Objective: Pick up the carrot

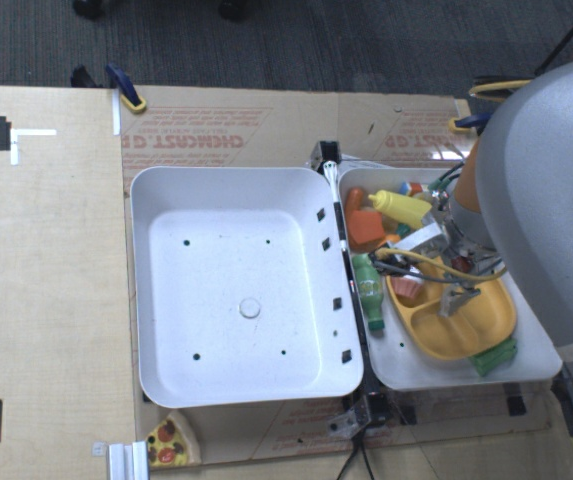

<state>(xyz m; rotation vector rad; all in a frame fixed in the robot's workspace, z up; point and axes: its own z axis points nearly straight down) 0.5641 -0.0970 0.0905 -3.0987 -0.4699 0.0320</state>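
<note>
Hand: the hand (458,293) hangs low in the right bin, over the yellow bowl; wires and metal parts crowd it, so I cannot tell how it is set or whether it has hold of anything.
Arm: the grey arm (551,208) reaches in from the right and covers the far right side of that bin.
Carrot: an orange piece (364,226) lies at the upper left of the right bin, just beside the yellow bottle; it may be the carrot, though its shape is too blurred to be sure. It sits apart from the hand, up and to the left of it.
Right bin: the right bin (391,353) holds a crowd of things, among them a yellow bottle (400,205), a green bottle (368,290) along its left wall, a yellow bowl (461,328) and a green item (493,356) at the bowl's lower edge.
Left bin: the left bin (166,198) has a small round disc (250,309) near its middle.
Worktop: the worktop (41,298) is pale wood, with cardboard (201,136) under both bins and a pizza-slice toy (169,441) by the left bin's near corner.
</note>
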